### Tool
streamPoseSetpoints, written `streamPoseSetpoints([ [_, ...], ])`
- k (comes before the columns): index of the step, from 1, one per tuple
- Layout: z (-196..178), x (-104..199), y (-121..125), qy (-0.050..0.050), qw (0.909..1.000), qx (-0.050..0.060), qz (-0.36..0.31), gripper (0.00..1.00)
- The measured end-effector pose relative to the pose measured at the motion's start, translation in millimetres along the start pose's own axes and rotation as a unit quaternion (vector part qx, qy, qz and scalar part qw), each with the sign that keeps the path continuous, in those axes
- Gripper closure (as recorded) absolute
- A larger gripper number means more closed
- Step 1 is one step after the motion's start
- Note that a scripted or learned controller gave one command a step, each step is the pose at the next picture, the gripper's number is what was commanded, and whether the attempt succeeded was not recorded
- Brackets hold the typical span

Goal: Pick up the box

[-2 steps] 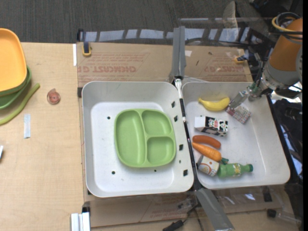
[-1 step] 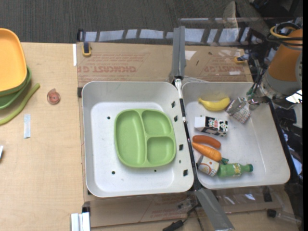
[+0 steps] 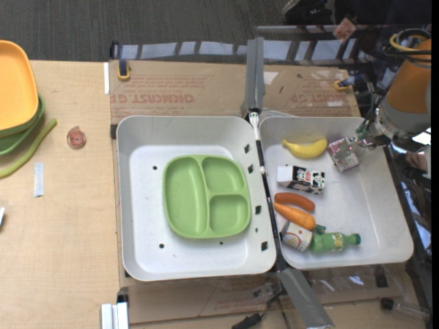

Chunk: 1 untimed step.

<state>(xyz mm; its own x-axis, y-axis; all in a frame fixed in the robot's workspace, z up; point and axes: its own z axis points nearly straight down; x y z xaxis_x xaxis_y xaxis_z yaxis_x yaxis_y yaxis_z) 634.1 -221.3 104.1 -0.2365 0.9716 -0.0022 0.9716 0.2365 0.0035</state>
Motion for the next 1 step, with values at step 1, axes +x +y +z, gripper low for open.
streamPoseSetpoints([
  [1,-103.0,60.5,41.1,0.0,0.9994,0.001,-0.035,1.0],
])
